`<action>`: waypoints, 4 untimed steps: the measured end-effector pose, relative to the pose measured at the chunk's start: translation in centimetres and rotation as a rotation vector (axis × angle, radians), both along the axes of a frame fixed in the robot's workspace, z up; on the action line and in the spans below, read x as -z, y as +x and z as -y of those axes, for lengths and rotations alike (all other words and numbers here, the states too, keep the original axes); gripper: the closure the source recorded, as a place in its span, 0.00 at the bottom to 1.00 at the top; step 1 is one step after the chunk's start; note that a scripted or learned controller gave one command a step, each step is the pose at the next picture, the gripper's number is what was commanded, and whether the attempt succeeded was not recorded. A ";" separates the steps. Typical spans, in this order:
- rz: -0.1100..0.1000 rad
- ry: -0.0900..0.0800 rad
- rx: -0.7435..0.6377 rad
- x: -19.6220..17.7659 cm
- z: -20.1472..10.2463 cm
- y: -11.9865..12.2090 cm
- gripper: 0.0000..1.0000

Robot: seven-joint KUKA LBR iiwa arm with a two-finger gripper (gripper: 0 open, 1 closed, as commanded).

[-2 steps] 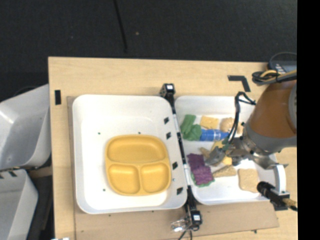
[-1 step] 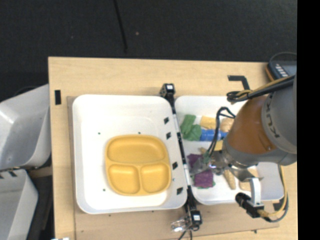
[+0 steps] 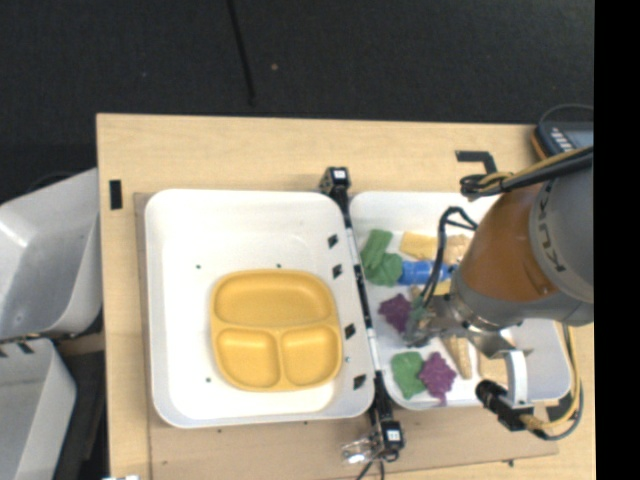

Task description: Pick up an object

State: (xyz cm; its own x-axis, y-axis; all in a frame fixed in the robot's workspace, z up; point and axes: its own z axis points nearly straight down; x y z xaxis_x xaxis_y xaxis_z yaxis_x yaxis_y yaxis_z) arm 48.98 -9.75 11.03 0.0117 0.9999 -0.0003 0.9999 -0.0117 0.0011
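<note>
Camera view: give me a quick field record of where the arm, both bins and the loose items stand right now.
arm: reaches in from the right, over the right bin
claw: low among the items near the right bin's middle; nothing visibly between its parts
left bin: holds a yellow divided tray
right bin items: green piece at the top left, yellow block, blue piece, purple piece, second green piece and second purple piece at the front
task state: no object lifted yet

Part of dark lettering, apparently "KU", runs along the robot arm (image 3: 560, 233)'s grey casing; nothing else is readable.
</note>
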 end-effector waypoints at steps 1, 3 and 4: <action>0.010 0.005 -0.028 -9.6 -13.1 0.9 1.00; -0.006 -0.002 -0.018 -7.7 -23.2 9.9 1.00; 0.020 0.004 -0.016 -31.1 -24.3 13.2 1.00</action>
